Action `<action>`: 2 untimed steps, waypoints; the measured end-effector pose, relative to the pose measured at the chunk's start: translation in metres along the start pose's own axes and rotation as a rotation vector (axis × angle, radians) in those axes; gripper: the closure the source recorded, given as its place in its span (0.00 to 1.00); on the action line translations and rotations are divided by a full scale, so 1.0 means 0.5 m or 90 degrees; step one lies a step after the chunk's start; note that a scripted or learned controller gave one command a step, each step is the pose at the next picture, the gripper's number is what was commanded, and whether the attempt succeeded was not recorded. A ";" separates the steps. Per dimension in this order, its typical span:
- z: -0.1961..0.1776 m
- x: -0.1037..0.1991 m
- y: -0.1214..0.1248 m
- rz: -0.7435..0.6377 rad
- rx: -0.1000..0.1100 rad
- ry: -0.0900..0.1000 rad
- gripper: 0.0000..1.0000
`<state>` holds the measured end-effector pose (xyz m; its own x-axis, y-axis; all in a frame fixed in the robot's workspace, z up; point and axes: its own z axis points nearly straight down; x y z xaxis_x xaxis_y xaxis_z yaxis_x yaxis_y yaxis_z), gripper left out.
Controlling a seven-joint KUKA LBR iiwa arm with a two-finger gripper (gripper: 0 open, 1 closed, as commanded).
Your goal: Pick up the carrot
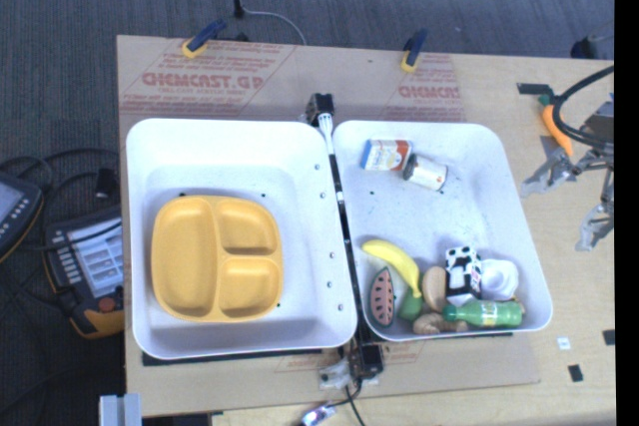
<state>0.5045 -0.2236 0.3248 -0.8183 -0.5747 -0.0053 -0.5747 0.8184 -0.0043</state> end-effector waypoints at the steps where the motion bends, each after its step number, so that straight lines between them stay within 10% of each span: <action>1: -0.018 -0.003 0.001 0.001 -0.001 -0.002 1.00; 2: 0.138 -0.079 0.145 0.084 -0.003 0.002 1.00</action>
<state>0.4954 -0.1417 0.2559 -0.8867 -0.4623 -0.0021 -0.4623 0.8867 0.0008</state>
